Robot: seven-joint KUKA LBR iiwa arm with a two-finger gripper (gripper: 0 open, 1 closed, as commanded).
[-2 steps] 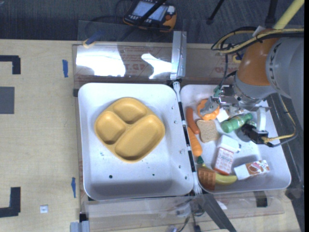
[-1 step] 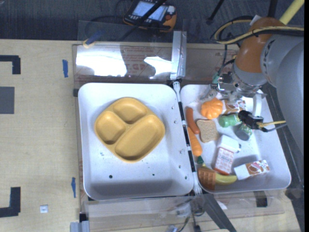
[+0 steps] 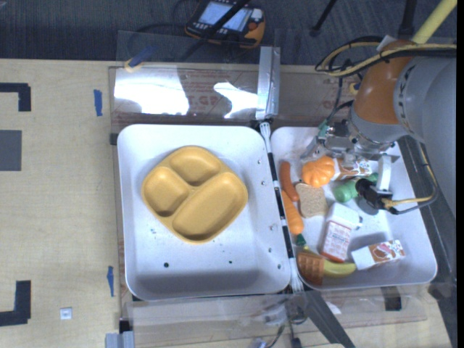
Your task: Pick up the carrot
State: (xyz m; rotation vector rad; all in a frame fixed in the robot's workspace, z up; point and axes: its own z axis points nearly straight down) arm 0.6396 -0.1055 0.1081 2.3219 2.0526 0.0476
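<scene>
carrot (image 3: 293, 212): laid lengthwise against the left wall of the right bin (image 3: 424, 249), beside a bread slice (image 3: 313, 200); not yet lifted.
gripper (image 3: 346, 164): lowered at the bin's far end (over an orange pumpkin-like toy (image 3: 319, 171), apart from the carrot).
jaws: state cannot be told.

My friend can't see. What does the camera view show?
A grey robot arm reaches into the right bin of toy food, where a carrot lies along the left wall. The left bin holds a yellow divided plate.
</scene>
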